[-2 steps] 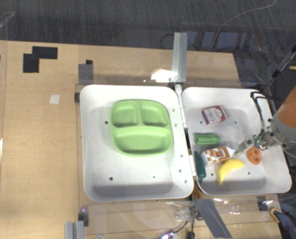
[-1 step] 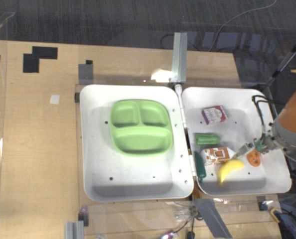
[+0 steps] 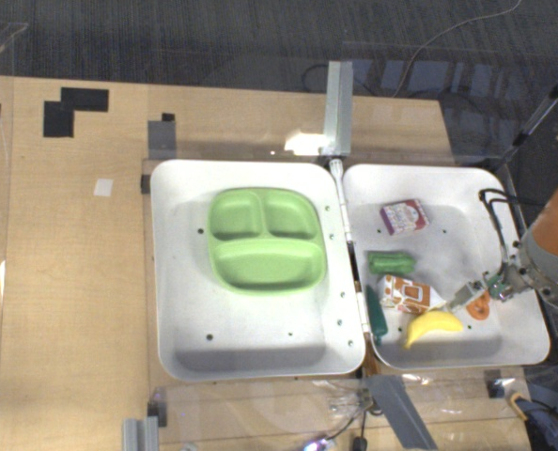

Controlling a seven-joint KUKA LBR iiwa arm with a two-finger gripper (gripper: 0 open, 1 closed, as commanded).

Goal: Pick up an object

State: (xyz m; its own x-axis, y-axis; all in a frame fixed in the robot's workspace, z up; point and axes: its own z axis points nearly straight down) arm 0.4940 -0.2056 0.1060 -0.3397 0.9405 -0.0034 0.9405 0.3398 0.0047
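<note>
The right bin (image 3: 519, 341) holds several items. A yellow banana (image 3: 433, 326) lies near its front wall. An orange-and-white carton (image 3: 407, 294) sits just left of the banana, with a green block (image 3: 391, 262) behind it. A maroon packet (image 3: 403, 216) lies toward the back. A dark green bar (image 3: 377, 312) rests along the left wall. A small orange piece (image 3: 479, 308) lies right of the banana. My gripper (image 3: 484, 292) reaches in from the right, low over the bin floor, right above that orange piece and close to the banana's right tip.
The left bin (image 3: 180, 346) holds a light green divided plate (image 3: 264, 238). A metal divider post (image 3: 339, 111) stands behind the seam between the bins. A black cable (image 3: 497, 205) loops over the right bin's far right corner. Wooden bench surface (image 3: 63, 280) extends left.
</note>
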